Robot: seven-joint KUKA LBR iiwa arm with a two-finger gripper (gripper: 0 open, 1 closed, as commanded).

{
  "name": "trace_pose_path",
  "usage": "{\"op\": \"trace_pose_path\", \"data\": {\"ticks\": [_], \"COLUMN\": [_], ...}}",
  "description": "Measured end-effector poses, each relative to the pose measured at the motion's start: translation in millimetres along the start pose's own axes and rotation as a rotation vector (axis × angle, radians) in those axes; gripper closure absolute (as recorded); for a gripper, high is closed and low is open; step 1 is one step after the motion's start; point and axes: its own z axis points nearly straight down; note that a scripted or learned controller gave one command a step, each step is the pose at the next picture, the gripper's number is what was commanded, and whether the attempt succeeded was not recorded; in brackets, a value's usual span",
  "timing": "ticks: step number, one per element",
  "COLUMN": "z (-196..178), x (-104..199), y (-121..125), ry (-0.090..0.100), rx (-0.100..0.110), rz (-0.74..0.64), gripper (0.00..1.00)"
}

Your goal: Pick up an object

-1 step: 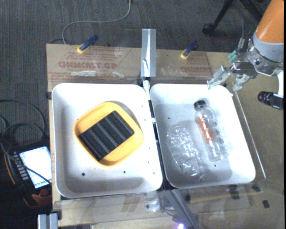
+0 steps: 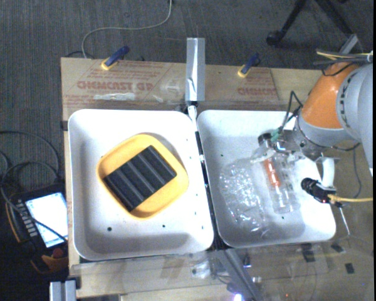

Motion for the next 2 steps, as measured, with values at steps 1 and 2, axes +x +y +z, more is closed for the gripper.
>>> {"op": "trace_pose_path", "data": {"ticks": [1,2], "z": [3.5,4.4], "x": [-12.6,-16.0], "y": [28.5,54.7], "ry": [0.0,0.007], "rx": [0.0,0.057], "rz": [-0.083,-0.197], "gripper": [0.0,0.0]}}
